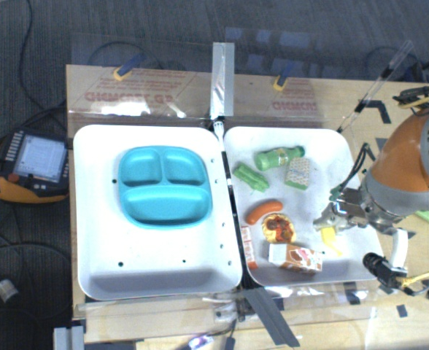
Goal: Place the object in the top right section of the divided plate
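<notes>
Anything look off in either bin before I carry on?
Nothing stands out. The blue plate lies flat in the left bin, and the toy foods lie loose in the right bin, none spilled over a rim.

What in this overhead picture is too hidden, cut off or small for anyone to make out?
- Pincer, camera view: the arm's own wrist covers its fingertips, so whether it grips anything is unclear.
- Yellow object: small and partly under the pincer, its identity is unclear.
- Arm: cut off by the picture's right edge.
- Packet: label too small to read.
- Handheld screen left of the bins: display blurred.
</notes>
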